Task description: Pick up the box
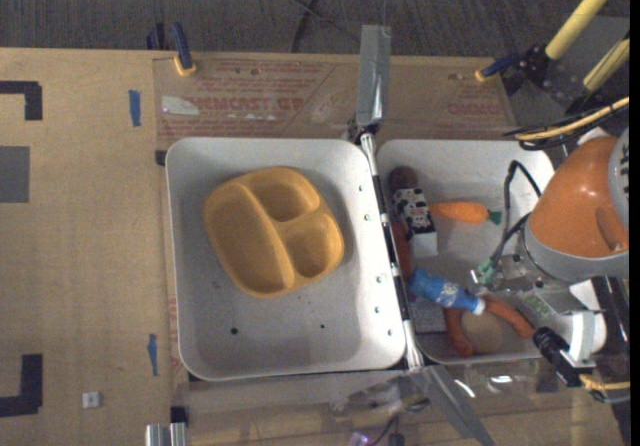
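Note:
The box (414,209) is small, white with black markings, and lies at the left side of the right bin (520,156), close to the divider. My gripper (497,280) hangs low over the front middle of that bin, to the right of the box and nearer the front, well apart from it. The arm's orange band (580,209) and grey wrist cover the bin's right part. Nothing can be seen held at the gripper.
A carrot (462,213) lies just right of the box and a dark brown item (402,179) behind it. A blue bottle (438,288), red pieces (458,330) and a tan lump (487,333) crowd the bin's front. A yellow divided plate (273,230) sits in the left bin (200,334).

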`<move>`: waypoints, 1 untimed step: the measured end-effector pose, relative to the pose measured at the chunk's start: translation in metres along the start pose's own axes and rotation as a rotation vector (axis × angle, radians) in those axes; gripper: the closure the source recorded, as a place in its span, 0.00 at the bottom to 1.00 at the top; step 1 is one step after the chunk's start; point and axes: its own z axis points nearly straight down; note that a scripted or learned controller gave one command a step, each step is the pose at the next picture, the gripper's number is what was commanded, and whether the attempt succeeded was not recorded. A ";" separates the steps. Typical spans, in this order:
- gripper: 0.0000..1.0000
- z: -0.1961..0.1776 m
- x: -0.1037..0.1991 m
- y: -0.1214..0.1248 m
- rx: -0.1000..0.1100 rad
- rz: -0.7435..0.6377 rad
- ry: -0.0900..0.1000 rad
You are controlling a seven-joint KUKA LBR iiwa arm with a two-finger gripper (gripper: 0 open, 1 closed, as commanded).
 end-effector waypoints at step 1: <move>1.00 -0.086 0.052 0.022 0.017 0.324 0.008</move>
